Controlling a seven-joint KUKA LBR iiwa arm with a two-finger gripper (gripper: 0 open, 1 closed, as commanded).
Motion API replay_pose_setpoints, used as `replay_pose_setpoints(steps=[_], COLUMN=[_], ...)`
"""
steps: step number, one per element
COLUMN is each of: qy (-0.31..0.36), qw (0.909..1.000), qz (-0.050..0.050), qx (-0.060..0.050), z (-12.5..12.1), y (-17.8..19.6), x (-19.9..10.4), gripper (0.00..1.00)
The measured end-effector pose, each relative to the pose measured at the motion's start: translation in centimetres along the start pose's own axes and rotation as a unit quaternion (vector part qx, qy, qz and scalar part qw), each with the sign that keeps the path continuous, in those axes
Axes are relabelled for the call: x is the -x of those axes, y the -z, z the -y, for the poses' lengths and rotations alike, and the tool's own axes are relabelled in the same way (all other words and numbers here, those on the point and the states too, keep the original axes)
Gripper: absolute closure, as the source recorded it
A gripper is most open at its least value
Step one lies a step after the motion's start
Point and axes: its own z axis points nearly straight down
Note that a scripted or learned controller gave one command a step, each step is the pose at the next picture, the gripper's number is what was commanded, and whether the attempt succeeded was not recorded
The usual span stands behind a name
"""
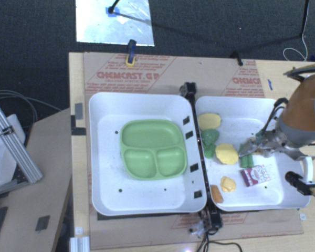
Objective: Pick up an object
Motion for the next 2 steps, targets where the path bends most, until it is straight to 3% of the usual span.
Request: replay_pose_setpoints(steps=[1,2], qy=[0.001,0.007], qw=[1.0000,0.9999], qz=[0.001,0.000], qx=[0.004,0.008], z=[-0.4,-9.6], y=[1.2,4.1], x=[0.0,-7.6], gripper=[1.00,1.00])
